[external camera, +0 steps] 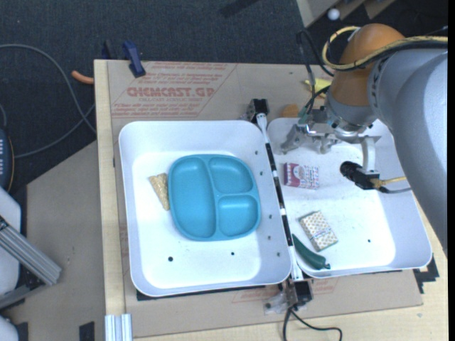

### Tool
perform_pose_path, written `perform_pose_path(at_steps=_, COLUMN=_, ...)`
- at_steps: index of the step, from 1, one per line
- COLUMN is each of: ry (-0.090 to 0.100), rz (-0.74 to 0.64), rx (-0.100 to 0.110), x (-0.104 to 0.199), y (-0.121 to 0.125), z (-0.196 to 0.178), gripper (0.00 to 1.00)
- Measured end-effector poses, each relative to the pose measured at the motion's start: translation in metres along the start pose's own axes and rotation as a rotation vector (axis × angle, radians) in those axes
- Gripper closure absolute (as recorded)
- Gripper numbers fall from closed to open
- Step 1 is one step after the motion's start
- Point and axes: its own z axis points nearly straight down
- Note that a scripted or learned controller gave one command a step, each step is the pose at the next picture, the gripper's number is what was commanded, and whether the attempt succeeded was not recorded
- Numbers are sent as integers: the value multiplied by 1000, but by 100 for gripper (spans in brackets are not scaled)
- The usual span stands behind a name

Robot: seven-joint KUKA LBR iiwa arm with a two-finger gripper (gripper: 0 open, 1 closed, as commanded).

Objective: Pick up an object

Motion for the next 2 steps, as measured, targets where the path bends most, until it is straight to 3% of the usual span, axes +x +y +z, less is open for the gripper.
perform_pose_path(at_steps=1, ry=1, rz=2, rx=5, x=-2, y=-49, z=0, gripper=0)
perform_pose_path(at_steps=2, ry=2, rz=2, rx=2, x=-2, y=-48, z=-10, gripper=100)
